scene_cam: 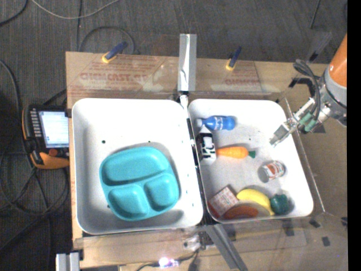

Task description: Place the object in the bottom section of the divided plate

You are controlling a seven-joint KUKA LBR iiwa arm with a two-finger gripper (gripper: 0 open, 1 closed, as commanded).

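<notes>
While gripper hovered, grip state unclear, above right bin, carrot looked easiest pick for divided plate.

Two bins side by side on the bench, plate in the left one, loose items in the right one.

The divided plate lies in the left bin, toward its front edge, tilted a little. In the right bin, a bottle lies near the back left corner, with a small box just in front of it against the left wall. A carrot lies right of that box, near the middle. A can sits toward the right wall. Along the front edge sit a carton, a banana with a flat oval item in front of it, and a rounded item in the front right corner. The gripper hangs over the bin's right edge.
</notes>
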